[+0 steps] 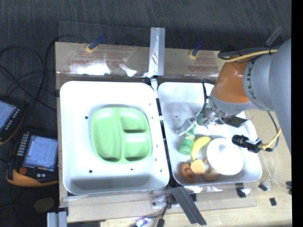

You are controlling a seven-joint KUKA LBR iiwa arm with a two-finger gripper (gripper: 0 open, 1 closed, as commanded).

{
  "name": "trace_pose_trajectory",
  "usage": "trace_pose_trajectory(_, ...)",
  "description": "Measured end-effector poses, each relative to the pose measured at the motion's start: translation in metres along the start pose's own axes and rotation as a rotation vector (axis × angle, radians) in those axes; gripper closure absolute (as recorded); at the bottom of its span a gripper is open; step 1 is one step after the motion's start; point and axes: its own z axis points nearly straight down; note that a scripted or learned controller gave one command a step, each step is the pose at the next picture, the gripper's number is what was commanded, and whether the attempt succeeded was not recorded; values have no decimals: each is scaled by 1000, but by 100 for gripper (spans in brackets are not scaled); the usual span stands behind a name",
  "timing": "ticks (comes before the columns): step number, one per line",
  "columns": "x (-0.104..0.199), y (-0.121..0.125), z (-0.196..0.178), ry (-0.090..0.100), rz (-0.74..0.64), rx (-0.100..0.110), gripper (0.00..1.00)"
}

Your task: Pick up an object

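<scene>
My gripper (187,125) hangs low over the middle of the right bin (176,96), reaching in from the right under the orange-banded wrist. Just below its tip lies a green bottle-shaped object (186,144), close to it or touching; I cannot tell which. A yellow banana (200,145) lies right of the green object. A white round bowl (225,157) sits by the banana toward the bin's front right. Brown rounded items (188,170) lie at the bin's front edge.
The left bin (75,126) holds a green divided plate (121,133). A raised rim (160,126) separates the two bins. The arm's body covers the right bin's back right corner. Tablets and cables lie on the floor at far left.
</scene>
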Motion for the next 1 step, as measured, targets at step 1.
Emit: trace_pose_trajectory(1, -12, 40, 1, 1, 27, 2, 0)
